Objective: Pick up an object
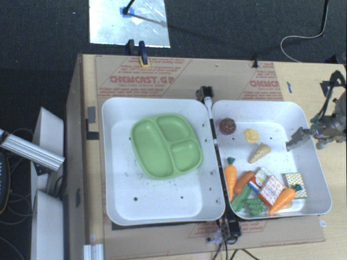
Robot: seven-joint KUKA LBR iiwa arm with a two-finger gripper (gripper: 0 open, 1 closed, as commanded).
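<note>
I read this as the approach step, nothing lifted yet. The pincer (297,140) sits over the right bin's (271,111) right rim, and I cannot tell its state at this size. Candidates crowd that bin's near edge: two carrots (230,179), a green piece (250,206), small boxes (271,187). A cone (259,152), a yellow lump (251,135) and a dark ball (227,125) lie apart toward the far side. The left bin (124,199) carries a green tray (165,146). Next I judge calls for descent on an isolated piece, probably the cone.
</note>
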